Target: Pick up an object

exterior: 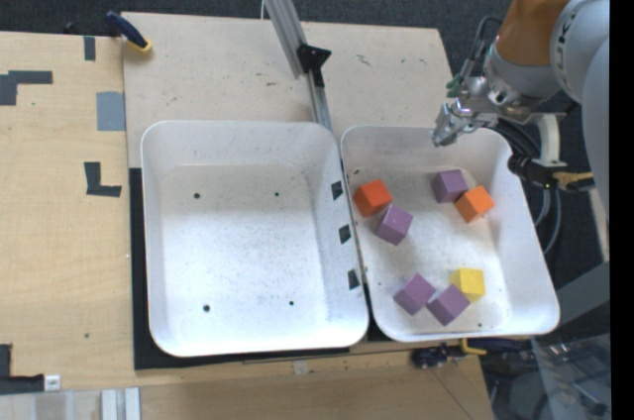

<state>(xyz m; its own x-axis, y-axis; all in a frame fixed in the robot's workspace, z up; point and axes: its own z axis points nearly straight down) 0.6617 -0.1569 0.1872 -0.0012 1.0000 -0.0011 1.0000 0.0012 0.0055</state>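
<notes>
Fingers (444, 135) look pinched together w/ nothing between them, hovering at the far rim of the right bin (541, 262). Nearest target: purple block (450, 184), just in front of them, w/ an orange block (475, 203) touching its far-right corner. Risks: descending shut just knocks the block away; if they open, one finger may land on the orange neighbour & jam, or clip the bin wall right beside them.

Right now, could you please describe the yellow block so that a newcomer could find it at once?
Look in the right-hand bin, toward its near end. The yellow block sits there touching a purple block, with another purple block alongside. It is the one yellow piece among purple and orange ones.
</notes>
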